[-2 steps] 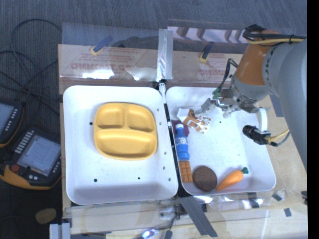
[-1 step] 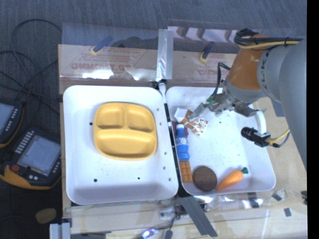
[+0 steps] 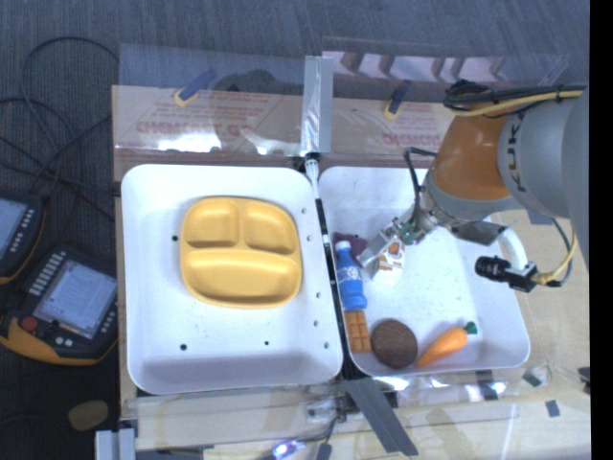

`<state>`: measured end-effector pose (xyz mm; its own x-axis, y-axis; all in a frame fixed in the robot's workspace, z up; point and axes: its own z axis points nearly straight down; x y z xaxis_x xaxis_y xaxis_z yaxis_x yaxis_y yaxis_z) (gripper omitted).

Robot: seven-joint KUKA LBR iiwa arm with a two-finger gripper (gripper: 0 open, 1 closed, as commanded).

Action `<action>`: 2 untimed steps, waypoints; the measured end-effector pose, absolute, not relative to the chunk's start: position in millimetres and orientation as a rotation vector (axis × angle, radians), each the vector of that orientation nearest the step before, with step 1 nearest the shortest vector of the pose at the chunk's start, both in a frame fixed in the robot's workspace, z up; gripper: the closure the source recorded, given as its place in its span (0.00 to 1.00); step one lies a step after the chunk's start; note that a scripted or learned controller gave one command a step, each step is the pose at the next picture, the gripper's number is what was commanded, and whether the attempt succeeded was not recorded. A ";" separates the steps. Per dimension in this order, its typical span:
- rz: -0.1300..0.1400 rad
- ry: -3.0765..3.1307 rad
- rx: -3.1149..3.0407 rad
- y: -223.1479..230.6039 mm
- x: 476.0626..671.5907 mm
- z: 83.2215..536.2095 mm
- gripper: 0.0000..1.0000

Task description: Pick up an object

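Observation:
My gripper point(image 3: 386, 254) reaches down into the right bin point(image 3: 498, 326), near its left-middle. Just to its left lie a dark purple object point(image 3: 351, 244) and a blue bottle point(image 3: 348, 277) with a white cap, set along the bin's left wall. A small brown ridged bar point(image 3: 357, 331) lies below the bottle. Beside that bar are a round dark brown object point(image 3: 393, 342) and an orange carrot point(image 3: 442, 345) at the bin's front. Nothing is seen held in the gripper.
The left bin point(image 3: 153, 333) holds a yellow divided plate point(image 3: 240, 251) in its middle. A raised divider point(image 3: 326, 257) separates the two bins. The grey and orange arm point(image 3: 488, 161) covers the right bin's back right part.

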<state>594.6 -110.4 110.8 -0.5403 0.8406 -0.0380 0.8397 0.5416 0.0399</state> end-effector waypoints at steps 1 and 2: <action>0.017 2.717 1.515 -110.5 584.1 96.0 0.00; 0.016 2.718 1.518 -110.5 583.7 104.4 1.00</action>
